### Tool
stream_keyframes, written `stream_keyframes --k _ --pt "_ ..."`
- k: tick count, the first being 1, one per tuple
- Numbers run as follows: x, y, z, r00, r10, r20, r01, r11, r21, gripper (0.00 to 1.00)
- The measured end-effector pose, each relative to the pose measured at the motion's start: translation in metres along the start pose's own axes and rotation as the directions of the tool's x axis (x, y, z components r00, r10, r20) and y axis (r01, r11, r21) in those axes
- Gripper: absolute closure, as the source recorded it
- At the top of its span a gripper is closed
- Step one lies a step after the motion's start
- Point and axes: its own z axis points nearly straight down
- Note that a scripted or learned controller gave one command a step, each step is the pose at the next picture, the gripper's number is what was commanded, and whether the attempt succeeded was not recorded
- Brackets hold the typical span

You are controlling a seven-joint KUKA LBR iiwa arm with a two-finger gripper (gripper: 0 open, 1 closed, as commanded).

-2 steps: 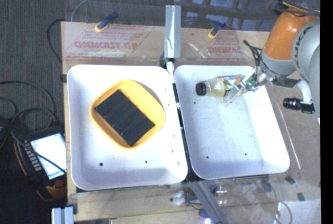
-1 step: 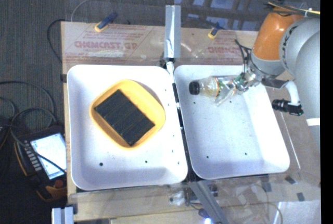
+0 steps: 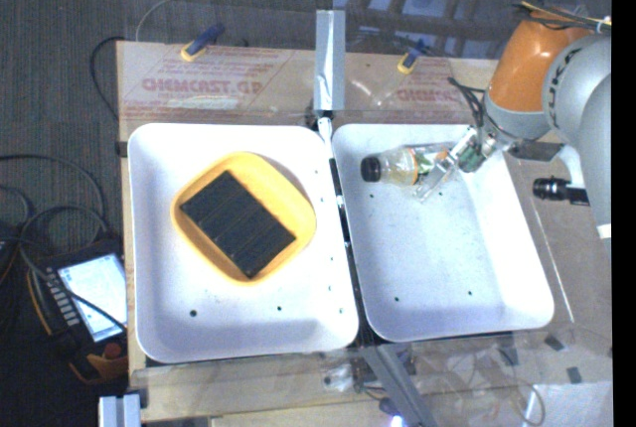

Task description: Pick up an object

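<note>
A clear plastic bottle with a black cap lies on its side at the far edge of the right bin, cap pointing left. My gripper reaches in from the right and sits low at the bottle's right end, touching or overlapping it. Its tips blend with the bottle's clear body. In the left bin rests a yellow dish with a dark ribbed rectangular pad lying inside it.
The arm's orange band and grey link hang over the right bin's far right corner. A raised divider separates the two bins. Clear plastic sheeting with blue and yellow clamps lies behind the bins.
</note>
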Motion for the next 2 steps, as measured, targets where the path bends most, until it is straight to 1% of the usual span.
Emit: stream_keyframes --k 1,2 --pt "0.0328 0.0242 -0.0014 0.999 -0.043 0.013 0.043 0.999 0.0 0.0" --pt "0.0415 0.0273 -0.0022 1.0 -0.01 0.028 0.009 1.0 0.01 0.0"
